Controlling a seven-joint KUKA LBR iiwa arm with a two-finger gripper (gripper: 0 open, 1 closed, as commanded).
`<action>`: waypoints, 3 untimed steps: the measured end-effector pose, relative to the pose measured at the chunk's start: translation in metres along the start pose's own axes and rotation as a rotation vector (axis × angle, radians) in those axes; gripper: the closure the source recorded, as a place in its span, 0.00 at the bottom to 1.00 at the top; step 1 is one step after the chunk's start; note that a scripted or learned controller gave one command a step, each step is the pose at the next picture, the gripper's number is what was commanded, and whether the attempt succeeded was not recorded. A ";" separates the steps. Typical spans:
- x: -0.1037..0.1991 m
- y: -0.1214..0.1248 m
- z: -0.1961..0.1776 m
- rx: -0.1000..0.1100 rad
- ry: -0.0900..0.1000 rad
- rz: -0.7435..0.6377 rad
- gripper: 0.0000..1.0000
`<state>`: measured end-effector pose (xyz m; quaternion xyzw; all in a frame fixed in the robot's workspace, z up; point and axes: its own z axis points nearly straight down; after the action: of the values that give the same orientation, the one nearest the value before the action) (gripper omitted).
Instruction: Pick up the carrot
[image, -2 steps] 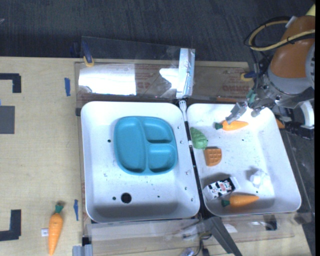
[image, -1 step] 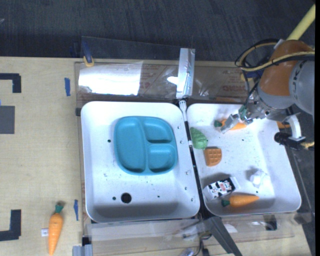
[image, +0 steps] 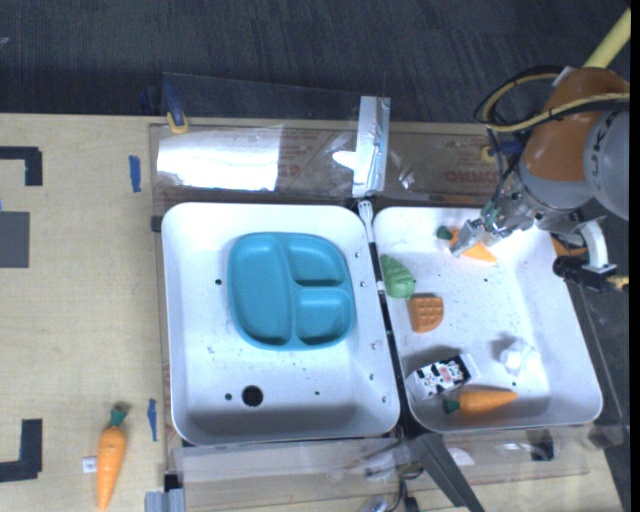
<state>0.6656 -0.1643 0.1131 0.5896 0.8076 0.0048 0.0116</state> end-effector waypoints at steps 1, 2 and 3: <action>0.105 0.030 -0.096 0.004 0.011 0.034 1.00; 0.099 0.024 -0.088 0.019 0.012 0.045 0.00; 0.022 0.006 -0.025 0.028 0.013 -0.040 0.00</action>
<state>0.6643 -0.1409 0.1377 0.5733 0.8194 -0.0027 -0.0020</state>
